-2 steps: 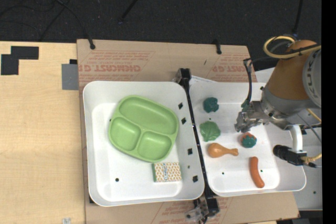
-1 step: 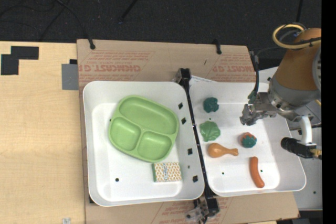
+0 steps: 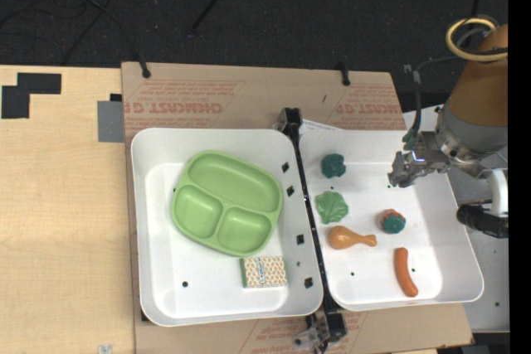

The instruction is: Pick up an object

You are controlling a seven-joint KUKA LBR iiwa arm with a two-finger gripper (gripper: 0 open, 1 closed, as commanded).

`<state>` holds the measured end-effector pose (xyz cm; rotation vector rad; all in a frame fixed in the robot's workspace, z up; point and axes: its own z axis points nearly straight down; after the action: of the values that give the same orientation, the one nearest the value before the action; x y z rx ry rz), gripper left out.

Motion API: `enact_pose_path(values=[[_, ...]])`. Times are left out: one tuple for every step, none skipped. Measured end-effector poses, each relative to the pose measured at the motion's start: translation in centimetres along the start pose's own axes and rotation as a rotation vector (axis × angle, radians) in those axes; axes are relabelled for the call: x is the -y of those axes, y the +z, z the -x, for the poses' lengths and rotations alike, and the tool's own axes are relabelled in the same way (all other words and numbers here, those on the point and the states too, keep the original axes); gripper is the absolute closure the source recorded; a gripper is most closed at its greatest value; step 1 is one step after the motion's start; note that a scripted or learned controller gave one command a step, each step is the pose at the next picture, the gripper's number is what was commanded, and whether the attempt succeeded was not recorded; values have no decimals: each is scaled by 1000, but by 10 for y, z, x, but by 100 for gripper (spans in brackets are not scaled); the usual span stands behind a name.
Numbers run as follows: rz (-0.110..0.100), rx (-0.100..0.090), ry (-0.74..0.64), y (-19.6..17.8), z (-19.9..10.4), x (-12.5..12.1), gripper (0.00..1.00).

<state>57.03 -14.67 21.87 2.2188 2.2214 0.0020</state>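
Observation:
My gripper hangs over the far right side of the right bin, above bare floor with nothing between its fingers. In that bin lie a dark green broccoli piece, a light green leafy piece, an orange chicken drumstick, a red and green tomato-like piece and an orange sausage. The tomato-like piece sits nearest, a little in front of the gripper.
The left bin holds a green divided plate and a small patterned sponge block. A black divider runs between the bins. Cardboard lies under both, and a wooden bench top extends left.

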Motion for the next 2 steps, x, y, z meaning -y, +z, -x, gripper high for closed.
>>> enact_pose_path(values=[[2, 1, -1, -60, -1, -9, 100], [-6, -3, -3, -49, -48, -7, 100]])
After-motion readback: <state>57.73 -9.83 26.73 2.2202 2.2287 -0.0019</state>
